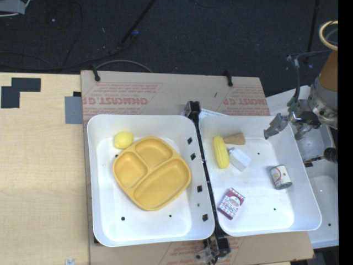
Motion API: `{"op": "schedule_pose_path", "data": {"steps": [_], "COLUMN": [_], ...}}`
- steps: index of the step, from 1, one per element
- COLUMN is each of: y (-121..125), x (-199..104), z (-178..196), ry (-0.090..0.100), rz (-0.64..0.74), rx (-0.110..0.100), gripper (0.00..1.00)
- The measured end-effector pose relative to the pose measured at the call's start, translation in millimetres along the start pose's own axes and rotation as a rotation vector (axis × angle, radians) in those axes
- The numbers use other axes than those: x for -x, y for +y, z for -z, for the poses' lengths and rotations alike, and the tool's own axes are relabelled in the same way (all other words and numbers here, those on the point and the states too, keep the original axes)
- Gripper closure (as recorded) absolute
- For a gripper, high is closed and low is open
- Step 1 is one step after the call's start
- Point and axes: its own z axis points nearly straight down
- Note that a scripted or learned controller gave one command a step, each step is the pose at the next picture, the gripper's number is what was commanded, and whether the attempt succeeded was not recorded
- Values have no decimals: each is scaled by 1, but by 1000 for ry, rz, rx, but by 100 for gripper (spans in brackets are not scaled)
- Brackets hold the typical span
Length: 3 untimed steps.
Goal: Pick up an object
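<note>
The pincer [276, 127] hangs at the right bin's [259, 225] far right rim; whether it is parted or closed I cannot tell. In that bin lie one corn cob [220, 151], one white block [239, 159], one brown wedge [234, 139], one can [281, 176] and one red packet [231, 203]. The cluster may jostle; the can may roll. Left of that bin: one yellow tray [151, 173], one lemon [123, 139].

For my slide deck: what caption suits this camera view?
Pincer poised over right bin's far edge; corn cob, small can and red packet await.
</note>
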Motion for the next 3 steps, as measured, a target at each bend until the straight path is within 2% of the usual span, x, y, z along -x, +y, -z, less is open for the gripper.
{"op": "schedule_pose_path", "data": {"steps": [1, 2, 3], "y": [2, 4, -6], "x": [0, 3, 2], "z": [7, -56, -112], "ry": [-3, -1, 0], "rz": [2, 2, 2], "rx": [12, 6, 5], "gripper": [0, 0, 0]}}
